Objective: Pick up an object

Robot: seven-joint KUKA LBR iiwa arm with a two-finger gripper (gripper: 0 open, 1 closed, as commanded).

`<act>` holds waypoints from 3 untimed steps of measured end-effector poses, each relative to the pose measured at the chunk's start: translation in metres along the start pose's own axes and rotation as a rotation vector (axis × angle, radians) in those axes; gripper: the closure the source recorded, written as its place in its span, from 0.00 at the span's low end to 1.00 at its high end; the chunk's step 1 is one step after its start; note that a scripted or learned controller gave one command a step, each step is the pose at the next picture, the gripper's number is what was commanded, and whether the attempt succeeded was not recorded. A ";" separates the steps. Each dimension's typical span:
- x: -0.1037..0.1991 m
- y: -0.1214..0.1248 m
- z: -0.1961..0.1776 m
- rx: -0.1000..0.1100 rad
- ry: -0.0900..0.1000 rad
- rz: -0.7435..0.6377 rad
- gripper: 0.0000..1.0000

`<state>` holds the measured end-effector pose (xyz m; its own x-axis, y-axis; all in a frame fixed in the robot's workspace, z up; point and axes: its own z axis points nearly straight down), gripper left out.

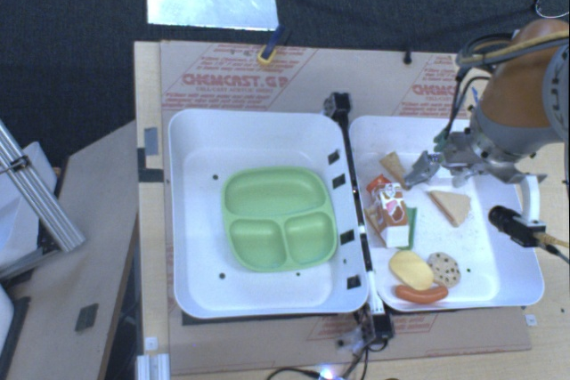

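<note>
Right bin [508,280]: your gripper [426,168] hangs over its upper middle, arm coming in from the right. Jaws look parted, nothing between them. Just left of the tips lies a tan wedge [393,165]; just below and right, apart from them, a pale bread slice [451,206]. A red-and-white carton [386,198] sits below the wedge, with a green-and-white packet [401,228] against it. Near the front rim you have a yellow piece [409,268], a cookie [443,268] and a sausage [419,294]. Left bin [200,280] holds a green divided tray [276,218].
</note>
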<state>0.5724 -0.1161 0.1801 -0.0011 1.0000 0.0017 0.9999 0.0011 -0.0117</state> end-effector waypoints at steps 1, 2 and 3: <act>0.000 0.003 -0.007 -0.013 -0.002 -0.002 0.00; -0.001 0.012 0.041 -0.014 0.000 0.000 0.00; -0.002 0.017 0.046 -0.033 -0.004 -0.001 0.00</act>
<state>0.5894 -0.1176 0.1339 -0.0020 1.0000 -0.0028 0.9998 0.0020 0.0212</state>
